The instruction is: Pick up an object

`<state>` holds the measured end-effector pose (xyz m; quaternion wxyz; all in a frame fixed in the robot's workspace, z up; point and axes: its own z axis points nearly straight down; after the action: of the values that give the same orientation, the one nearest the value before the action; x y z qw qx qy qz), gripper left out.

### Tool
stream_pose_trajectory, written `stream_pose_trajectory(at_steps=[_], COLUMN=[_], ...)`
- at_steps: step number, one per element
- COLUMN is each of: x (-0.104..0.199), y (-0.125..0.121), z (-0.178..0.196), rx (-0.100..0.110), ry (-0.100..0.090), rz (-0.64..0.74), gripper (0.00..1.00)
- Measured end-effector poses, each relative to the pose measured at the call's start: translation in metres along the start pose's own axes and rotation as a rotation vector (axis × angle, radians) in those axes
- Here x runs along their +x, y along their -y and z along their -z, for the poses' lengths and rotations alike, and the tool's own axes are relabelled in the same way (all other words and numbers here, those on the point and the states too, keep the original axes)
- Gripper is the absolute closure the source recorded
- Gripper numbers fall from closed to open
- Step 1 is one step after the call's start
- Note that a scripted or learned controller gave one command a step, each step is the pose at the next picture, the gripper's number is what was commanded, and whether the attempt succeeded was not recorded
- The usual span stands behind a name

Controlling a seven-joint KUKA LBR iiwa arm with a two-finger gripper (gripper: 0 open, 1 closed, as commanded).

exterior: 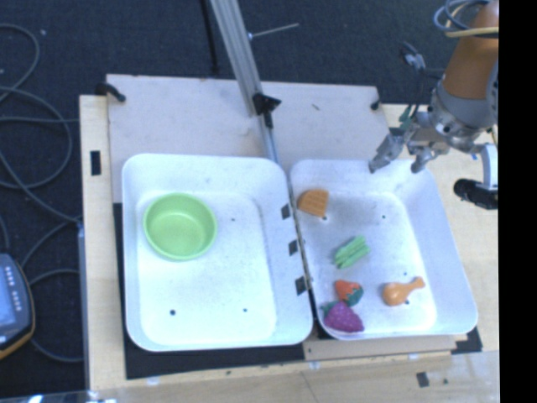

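I see the pincer above the far right edge of the right bin, fingers spread, nothing between them — the grey arm comes in from the right. Nearest object: an orange bun-shaped piece at the bin's far left. Further toward me, a green pod-like piece mid-bin; then a red-and-green piece, a purple grape cluster and an orange drumstick shape along the near side. Left bin holds a green bowl.

Glossy plastic green bowl, speckled matt white bins, brushed metal pole
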<state>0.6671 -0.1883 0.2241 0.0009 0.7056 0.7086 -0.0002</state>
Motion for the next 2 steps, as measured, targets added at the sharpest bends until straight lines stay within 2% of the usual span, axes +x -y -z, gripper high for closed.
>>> stream_pose_trajectory(at_steps=[1,2], x=[-0.001,0.002], y=[0.000,0.009], z=[0.000,-0.046], rx=[0.001,0.004], ry=[0.002,0.001], rz=[0.000,-0.003], gripper=[0.00,0.00])
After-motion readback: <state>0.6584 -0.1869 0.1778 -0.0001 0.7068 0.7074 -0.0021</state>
